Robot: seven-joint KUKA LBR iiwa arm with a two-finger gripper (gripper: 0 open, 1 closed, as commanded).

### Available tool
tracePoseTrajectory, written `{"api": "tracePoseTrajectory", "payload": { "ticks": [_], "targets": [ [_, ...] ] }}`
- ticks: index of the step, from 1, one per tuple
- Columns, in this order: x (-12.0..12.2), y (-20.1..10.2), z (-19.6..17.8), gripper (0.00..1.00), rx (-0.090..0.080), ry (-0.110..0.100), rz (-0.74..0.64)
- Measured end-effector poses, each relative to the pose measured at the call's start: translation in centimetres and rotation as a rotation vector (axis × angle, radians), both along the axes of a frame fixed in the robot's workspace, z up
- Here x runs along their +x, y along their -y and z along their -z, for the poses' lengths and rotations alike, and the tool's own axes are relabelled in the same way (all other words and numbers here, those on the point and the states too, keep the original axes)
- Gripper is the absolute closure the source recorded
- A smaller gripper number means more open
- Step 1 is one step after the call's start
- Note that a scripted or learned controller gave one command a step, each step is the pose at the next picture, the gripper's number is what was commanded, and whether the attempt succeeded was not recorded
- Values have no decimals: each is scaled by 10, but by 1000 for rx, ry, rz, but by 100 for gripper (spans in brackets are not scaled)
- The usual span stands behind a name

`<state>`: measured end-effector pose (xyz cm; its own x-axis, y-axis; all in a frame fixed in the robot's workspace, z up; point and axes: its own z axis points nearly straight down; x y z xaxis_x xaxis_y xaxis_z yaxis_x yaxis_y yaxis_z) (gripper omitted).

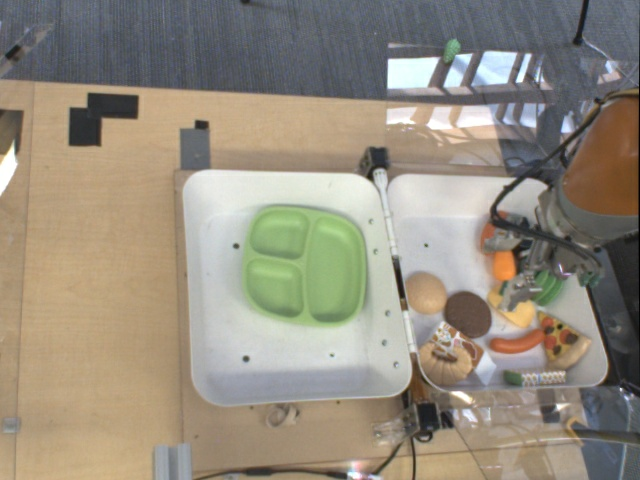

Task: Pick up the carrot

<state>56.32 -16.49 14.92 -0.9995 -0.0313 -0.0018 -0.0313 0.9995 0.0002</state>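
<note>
The carrot (503,265), a short orange piece, lies in the right bin (440,218) near its right side. My gripper (521,290) hangs low in that bin, just to the right of and slightly nearer than the carrot, right beside it. The arm's grey wrist and orange band rise from it toward the right edge of the view. A green piece (549,287) sits directly right of the gripper and a yellow wedge (517,314) lies under its tip. Whether anything is held is hidden by the gripper body.
The right bin also holds a tan bun (426,292), a brown disc (467,312), a cupcake-like toy (450,354), a red sausage (515,344) and a pizza slice (563,340). The left bin (215,298) bears a green divided plate (305,265).
</note>
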Motion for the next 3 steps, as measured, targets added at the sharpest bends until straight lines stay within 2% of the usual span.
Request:
{"api": "tracePoseTrajectory", "payload": {
  "ticks": [1,2,3],
  "targets": [
    [8,39,60,0,1,13,412],
    [12,37,46,100,1,26,404],
    [-32,-47,-11,100,5,7,629]
  ]
}}
